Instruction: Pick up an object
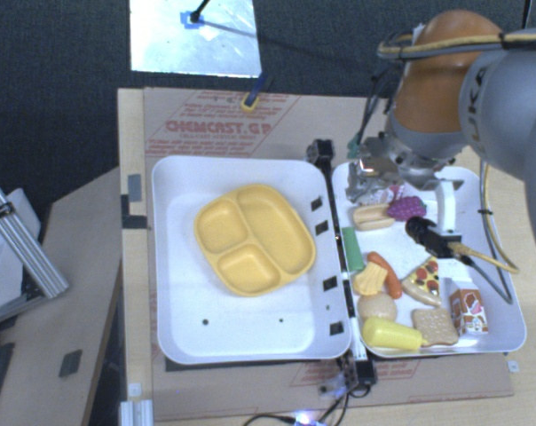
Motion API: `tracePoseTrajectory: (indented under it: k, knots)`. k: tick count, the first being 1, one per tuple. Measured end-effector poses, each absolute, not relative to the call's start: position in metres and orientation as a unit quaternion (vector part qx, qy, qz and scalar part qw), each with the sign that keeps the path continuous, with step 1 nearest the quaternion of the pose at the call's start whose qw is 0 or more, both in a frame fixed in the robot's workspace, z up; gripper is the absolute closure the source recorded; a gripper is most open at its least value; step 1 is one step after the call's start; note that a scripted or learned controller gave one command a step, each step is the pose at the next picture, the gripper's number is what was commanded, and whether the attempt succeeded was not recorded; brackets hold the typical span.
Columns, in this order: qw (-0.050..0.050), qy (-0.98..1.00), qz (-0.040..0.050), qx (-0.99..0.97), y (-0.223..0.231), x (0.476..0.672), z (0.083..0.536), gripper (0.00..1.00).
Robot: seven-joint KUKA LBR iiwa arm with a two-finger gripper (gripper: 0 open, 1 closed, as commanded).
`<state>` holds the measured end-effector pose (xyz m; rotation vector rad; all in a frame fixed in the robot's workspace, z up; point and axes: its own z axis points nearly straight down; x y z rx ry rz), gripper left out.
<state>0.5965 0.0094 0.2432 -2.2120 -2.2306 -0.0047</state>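
Hand (pixel 366 183) hangs at the far left corner of the right bin (pixel 508 327), with the grey arm and its orange band coming in above it from the right. You cannot tell from this angle whether it is open or closed, and you can see nothing held in it. Just beside and below it lie a pale roll (pixel 373 216) and a purple grape bunch (pixel 406 208), close together. Whether the hand touches either is not clear. Further toward you in the same bin you have a green stick (pixel 350 248) along the left wall, an orange carrot (pixel 389 276), a yellow wedge (pixel 369 281), a pizza slice (pixel 423 282), a beige egg shape (pixel 377 307), a yellow banana-like piece (pixel 392 334), a toast slice (pixel 435 325) and a small brown-and-white carton (pixel 468 311). The left bin (pixel 175 327) holds a yellow divided plate (pixel 255 238) lying flat. Both bins rest on a printed cardboard sheet (pixel 219 122) on the counter (pixel 82 229). Beyond it is dark carpet (pixel 55 43) with a shiny square panel (pixel 161 25).
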Motion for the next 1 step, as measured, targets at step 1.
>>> tracePoseTrajectory:
  k: [1]
  knots:
    - [0.0, -0.71, -0.0005, -0.704, 0.043, 0.6064, 0.2245, 1.0]
